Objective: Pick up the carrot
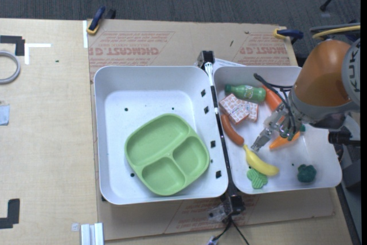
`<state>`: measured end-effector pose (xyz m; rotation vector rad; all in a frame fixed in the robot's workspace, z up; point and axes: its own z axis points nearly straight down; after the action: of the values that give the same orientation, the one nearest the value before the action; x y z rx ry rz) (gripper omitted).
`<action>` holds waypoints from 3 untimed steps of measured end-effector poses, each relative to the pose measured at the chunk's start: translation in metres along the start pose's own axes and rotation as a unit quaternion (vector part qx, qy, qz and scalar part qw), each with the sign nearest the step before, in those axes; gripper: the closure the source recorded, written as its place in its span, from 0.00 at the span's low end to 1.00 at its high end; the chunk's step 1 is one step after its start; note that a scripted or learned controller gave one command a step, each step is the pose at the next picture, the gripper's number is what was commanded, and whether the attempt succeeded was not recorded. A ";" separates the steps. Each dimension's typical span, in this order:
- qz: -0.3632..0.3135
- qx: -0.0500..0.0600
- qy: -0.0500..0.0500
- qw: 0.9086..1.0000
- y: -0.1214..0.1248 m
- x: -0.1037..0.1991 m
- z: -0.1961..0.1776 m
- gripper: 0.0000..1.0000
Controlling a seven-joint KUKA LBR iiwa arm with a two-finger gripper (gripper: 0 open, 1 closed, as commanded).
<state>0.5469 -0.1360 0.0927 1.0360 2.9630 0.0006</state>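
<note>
Two white bins sit side by side on the bench. The left bin (106, 123) holds a green tray (166, 153) with three compartments, lying toward its lower middle. The right bin (321, 181) holds the small things. A green bottle (245, 92) lies on its side near the top, with a checked box (238, 109) just below it. A sausage (231, 128) lies along the bin's left wall, a banana (261, 162) lower down, a ridged green piece (257, 179) just under the banana, and a dark green broccoli (307, 174) at the lower right.

The arm (324, 80) reaches in from the right of the frame, over the right bin. Its gripper (274, 132) points down and left, fingers slightly apart. The carrot (282, 142) lies at the bin's middle right, just beside the fingertips and partly under the wrist; whether the fingers clasp it cannot be told. Another orange piece (273, 98) shows above the gripper, by the bottle's cap.
</note>
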 end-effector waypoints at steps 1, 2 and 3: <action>0.002 -0.001 -0.001 1.000 0.000 -0.001 -0.010 1.00; -0.043 0.000 0.000 0.999 -0.034 -0.043 0.000 1.00; 0.016 0.000 0.000 1.000 0.022 -0.069 -0.128 1.00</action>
<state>0.6141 -0.1615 0.2209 1.0839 2.9454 0.0000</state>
